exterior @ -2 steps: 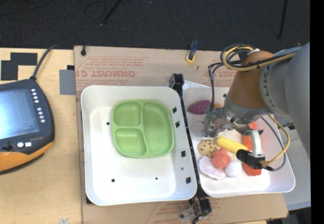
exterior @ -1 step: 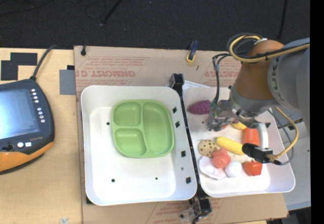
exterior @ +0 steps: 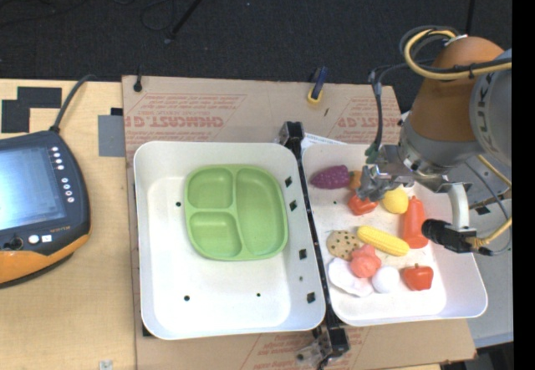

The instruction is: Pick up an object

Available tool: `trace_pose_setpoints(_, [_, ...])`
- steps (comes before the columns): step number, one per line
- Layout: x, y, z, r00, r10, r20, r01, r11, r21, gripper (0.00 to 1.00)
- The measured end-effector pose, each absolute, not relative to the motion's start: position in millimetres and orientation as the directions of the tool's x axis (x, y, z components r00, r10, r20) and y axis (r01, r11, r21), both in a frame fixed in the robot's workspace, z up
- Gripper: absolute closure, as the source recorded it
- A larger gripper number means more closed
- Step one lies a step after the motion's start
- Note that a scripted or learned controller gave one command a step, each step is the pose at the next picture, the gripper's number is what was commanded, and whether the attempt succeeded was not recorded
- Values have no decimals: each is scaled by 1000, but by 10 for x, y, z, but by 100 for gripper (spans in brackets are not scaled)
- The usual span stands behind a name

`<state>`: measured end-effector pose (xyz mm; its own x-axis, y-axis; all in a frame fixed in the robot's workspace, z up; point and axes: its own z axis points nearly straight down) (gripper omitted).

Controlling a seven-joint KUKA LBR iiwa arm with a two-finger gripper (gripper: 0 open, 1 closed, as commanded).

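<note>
The right bin (exterior: pixel 458 303) holds several toy foods: a purple grape bunch (exterior: pixel 330 177), a small red piece (exterior: pixel 362 205), a yellow lemon (exterior: pixel 395 201), an orange carrot (exterior: pixel 413 222), a yellow corn cob (exterior: pixel 383 240), a cookie (exterior: pixel 341 243), a pink piece (exterior: pixel 364 261), a white egg (exterior: pixel 385 280) and a red pepper (exterior: pixel 417 276). My gripper (exterior: pixel 375 185) hangs low over the bin's far side, just above the small red piece and left of the lemon. Its tips are lost against the toys.
The left bin (exterior: pixel 159 276) holds a green divided plate (exterior: pixel 236 212). A black rail (exterior: pixel 305 218) divides the two bins. A teach pendant (exterior: pixel 33 201) lies on the bench at the far left. Cables (exterior: pixel 468 235) hang by the arm at the right.
</note>
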<state>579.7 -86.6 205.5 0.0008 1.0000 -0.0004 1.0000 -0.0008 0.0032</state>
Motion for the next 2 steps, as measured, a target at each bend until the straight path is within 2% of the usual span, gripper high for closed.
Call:
trace_pose_setpoints(1, [5799,-885,2288,0,1000,0,1000,0,0,100])
trace_pose_setpoints(2, [5448,-460,2172,-2,1000,3,1000,2,-7,100])
